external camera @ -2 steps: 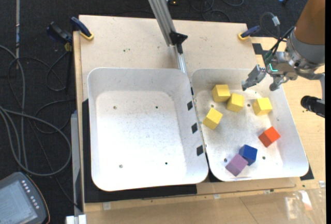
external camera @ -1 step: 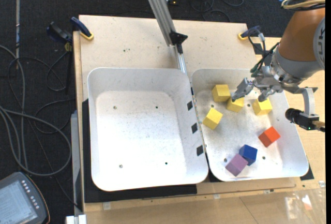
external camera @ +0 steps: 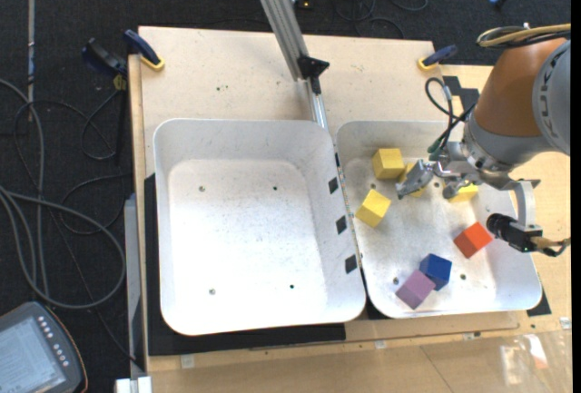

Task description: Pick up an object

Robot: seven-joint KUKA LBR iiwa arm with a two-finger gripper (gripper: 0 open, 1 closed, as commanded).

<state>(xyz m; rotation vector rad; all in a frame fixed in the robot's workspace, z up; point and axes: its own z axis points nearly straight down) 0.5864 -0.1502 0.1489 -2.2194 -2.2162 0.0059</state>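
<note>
The upper yellow block is the likeliest candidate for the pick, judging by how near the gripper hangs to it. It sits in the bin nearer the arm, close to that bin's far wall and just beside the gripper, with a small gap between them. Nothing is visibly caught in the gripper. Whether the jaws are open or closed I cannot tell, because the wrist and its cabling cover them from this angle.

Five more pieces share that bin. A second yellow block lies near the divide between the bins, turned at an angle. A small yellow piece is half hidden under the wrist. An orange block rests toward the arm's side. A blue block and a purple block touch each other near the front rim. The other bin lies alongside on the bench.

The arm comes in low over the bin, probably so that the gripper can descend on a piece that stands alone. The upper yellow block suits that, since it has free space on every side. The touching blue and purple pair would be harder to take cleanly. The pick looks not yet made.
</note>
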